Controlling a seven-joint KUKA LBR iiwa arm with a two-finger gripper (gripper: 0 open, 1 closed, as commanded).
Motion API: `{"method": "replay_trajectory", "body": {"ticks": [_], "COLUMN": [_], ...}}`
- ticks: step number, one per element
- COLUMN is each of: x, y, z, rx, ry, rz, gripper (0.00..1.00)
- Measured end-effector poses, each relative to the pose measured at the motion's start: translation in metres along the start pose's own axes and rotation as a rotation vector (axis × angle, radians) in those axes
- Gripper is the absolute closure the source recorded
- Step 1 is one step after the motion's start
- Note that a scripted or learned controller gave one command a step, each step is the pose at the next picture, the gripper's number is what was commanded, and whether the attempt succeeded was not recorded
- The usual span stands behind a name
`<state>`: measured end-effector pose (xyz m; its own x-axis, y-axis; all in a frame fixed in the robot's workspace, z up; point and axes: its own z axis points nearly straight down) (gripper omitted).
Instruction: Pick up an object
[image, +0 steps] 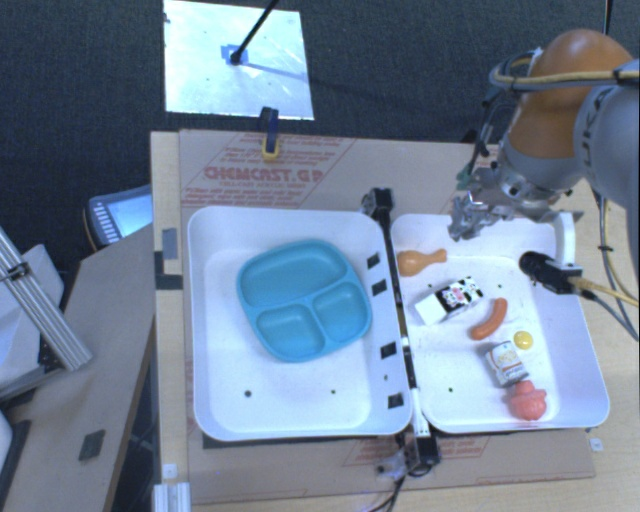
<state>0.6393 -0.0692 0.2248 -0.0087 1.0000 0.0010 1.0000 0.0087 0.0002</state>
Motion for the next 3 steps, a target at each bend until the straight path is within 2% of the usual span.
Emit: {"method": "replay_trajectory", "body": {"ticks": [1,3], "x": [0.042,0.142], "y": [-0.019,-0.052], "z": [0.007,-0.011], "rx": [0.001,0.000], "ry": [0.000,0.001], "rz": [0.001,-0.002], "gripper": [1.00,1.00]}}
